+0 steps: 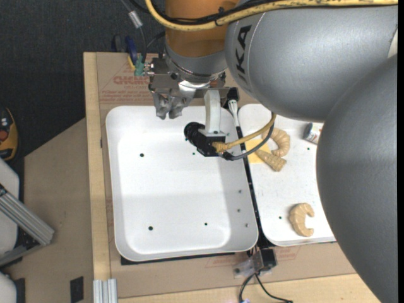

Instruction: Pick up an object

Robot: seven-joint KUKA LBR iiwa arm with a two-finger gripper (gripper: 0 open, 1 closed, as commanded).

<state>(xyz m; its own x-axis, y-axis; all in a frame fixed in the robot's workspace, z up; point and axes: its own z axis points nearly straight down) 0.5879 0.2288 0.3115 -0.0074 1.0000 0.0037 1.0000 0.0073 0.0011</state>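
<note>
Gripper (169, 109) hovers over the left bin (126, 188), looks empty, can't tell how open; next: reach a croissant-shaped piece (301, 219) in the right bin (284, 229).

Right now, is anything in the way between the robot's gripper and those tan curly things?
Yes. The gripper hangs over the left bin, while the tan curved pieces lie in the right bin. The bins' raised rims stand between them, and the arm's own cable bundle.

I see the arm (303, 49) reaching in from the right, wrist pointing down, gripper (169, 109) hanging low with nothing between its fingers.
</note>
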